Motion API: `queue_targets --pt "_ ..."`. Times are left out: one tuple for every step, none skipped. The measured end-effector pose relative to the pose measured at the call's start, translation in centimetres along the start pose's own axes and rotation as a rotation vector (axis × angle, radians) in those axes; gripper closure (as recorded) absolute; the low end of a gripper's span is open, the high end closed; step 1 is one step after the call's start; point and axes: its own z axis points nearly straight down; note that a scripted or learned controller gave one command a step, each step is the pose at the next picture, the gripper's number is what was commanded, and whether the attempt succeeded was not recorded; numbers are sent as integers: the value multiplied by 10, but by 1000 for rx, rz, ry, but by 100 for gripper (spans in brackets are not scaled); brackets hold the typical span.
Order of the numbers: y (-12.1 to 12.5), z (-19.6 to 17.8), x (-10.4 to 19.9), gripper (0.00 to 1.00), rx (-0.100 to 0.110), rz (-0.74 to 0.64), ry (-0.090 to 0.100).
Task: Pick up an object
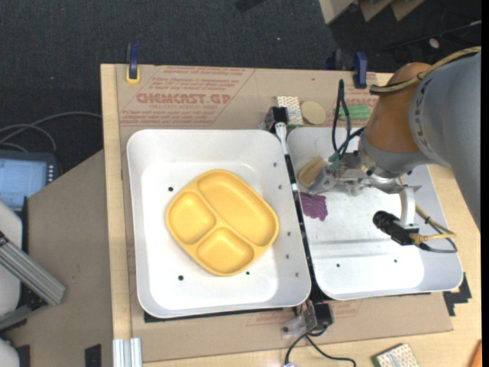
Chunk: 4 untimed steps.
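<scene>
1. Currently, hand (334,176): low over the right bin (382,277), far-left qtr, close to the bin's left wall. Arm (397,128) reaches in from the right edge. Whether the hand is open or closed: cannot tell. No item seen in its hold.
2. Tan piece (309,173): in the right bin, by the left wall, toward the far-left corner. Lies directly left of the hand, just beside it; touching or not, cannot tell. Rounded, long axis approx. near-left to far-right.
3. Purple piece (313,206): same bin, by the left wall, about mid-length. Lies near-left of the hand, near but apart. Flat, lumpy, no clear long axis.
4. Yellow plate (221,220): 3 compartments, centre of the left bin (153,159). Well apart from the hand, across both bin walls.
5. Key relation (judgement): tan piece is the closest candidate, so the pick turns on a short shift left toward the wall. Purple piece is 2nd choice, needing a shift toward the near edge.
6. Risk (judgement): both candidates hug the left wall, so there is little room on that side.
</scene>
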Motion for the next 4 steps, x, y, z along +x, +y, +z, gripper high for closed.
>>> queue_targets --pt "-33 -1 1 0 5 8 1" --pt "-31 -11 2 100 2 7 2" --pt "-55 -145 -27 100 3 8 -1" --pt "-43 -167 -36 100 5 5 0"
